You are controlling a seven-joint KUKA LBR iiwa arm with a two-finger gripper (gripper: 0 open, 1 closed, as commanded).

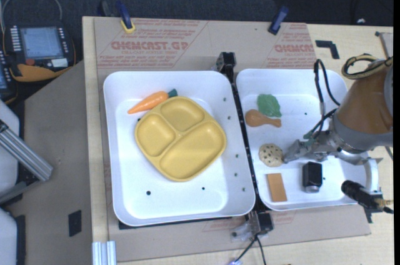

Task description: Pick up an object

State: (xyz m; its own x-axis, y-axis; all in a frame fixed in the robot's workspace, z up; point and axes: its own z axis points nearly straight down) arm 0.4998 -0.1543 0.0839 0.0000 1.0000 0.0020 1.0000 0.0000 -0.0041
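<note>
While the gripper [294,153] hangs low in the right bin [325,84] (whether its fingers are open or shut I cannot tell), a cookie [270,155] lies just beside it, near that bin's left wall, a cracker [275,187] by the front edge.
</note>
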